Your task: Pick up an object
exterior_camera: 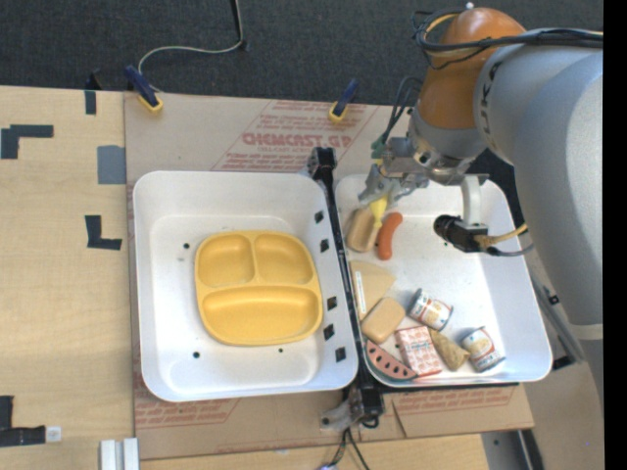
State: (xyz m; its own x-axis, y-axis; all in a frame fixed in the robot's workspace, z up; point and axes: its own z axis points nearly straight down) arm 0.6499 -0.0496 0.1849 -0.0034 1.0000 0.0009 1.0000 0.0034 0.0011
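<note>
While hovering low over the right white bin (509, 292), two-finger gripper (380, 196), spread unclear. Centre on orange sausage-shaped toy (389, 235) beside tan bun (361, 229); descend straight, avoid nudging bun, close only once astride.

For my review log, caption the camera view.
KUKA arm's gripper hovers over hot dog bun and sausage in right bin; yellow tray in left bin.

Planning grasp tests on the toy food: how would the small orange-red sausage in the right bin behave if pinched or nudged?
The small orange-red sausage looks rounded and smooth, so it may roll sideways if nudged and could slip from a shallow pinch. It looks like a light moulded toy, probably stiff rather than floppy. It lies close beside the tan bun-shaped piece, so a push might shift both.
</note>
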